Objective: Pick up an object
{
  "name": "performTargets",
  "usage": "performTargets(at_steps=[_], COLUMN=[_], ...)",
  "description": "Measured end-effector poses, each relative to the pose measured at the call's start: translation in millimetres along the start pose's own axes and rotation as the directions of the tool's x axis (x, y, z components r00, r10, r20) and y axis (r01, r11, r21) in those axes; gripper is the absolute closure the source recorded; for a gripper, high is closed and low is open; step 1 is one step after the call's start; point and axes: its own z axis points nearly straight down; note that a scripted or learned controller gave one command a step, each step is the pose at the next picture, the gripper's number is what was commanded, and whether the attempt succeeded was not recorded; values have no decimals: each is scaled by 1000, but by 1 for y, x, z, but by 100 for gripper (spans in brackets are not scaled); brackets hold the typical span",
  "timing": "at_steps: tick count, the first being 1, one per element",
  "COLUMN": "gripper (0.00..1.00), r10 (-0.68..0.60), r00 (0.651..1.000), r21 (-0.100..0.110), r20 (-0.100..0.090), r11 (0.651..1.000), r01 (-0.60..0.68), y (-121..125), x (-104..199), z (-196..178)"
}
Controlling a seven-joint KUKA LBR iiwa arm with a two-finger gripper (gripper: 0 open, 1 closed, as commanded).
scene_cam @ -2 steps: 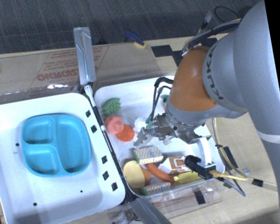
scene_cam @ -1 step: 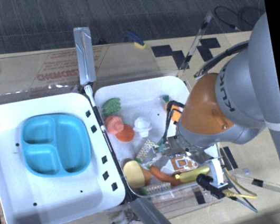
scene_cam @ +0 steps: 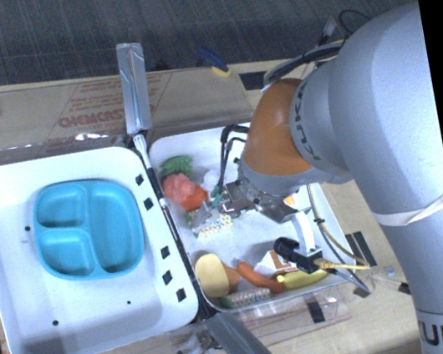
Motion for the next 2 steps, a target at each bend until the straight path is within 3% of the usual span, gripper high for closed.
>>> performTargets(at_steps=[1,2], gripper=[100,0], r10=[-2,-2], r00=[1000,1000], r21=[1,1], r20=[1,1], r11=[1000,1000], r01=[2,2], y=[0,0], x=[-1,-1], z=[-10,-10])
